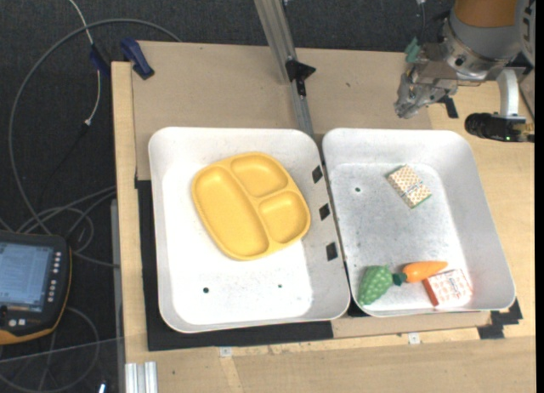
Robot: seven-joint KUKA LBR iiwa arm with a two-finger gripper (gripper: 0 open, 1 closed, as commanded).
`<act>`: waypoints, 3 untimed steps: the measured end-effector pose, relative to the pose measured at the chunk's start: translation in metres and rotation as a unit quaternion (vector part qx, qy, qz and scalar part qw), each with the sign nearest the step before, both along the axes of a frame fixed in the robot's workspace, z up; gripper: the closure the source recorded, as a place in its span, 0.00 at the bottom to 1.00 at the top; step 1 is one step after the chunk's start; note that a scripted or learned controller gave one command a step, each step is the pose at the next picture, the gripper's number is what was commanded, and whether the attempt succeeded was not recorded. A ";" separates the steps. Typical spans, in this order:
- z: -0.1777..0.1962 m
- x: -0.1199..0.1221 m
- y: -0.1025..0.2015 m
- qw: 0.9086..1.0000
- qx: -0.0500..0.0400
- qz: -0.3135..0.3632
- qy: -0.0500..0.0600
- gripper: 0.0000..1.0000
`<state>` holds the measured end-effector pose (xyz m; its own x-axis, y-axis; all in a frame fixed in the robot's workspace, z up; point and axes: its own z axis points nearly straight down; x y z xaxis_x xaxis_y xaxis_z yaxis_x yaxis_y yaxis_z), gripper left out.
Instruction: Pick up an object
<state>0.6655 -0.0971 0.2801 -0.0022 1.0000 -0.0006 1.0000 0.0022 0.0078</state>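
Observation:
My gripper (413, 104) hangs above the bench just behind the far edge of the right bin (484, 213), fingers pointing down with nothing between them. In that bin lie a small patterned box (409, 185) near the far side, a green toy (375, 285), an orange carrot (422, 270) and a red-and-white carton (448, 287) along the near edge. A yellow divided plate (250, 204) lies in the left bin (170, 238).
A metal post (276, 21) rises from the bench behind the gap between the bins. A blue clip (136, 58) sits at the far left corner. Cables and a pendant (30, 285) lie on the floor to the left.

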 end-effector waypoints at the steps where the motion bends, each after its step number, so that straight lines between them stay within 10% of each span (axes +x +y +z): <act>1: -0.019 0.001 0.055 1.000 0.002 0.002 0.005 1.00; 3: -0.017 -0.012 0.164 1.000 0.002 0.002 0.005 1.00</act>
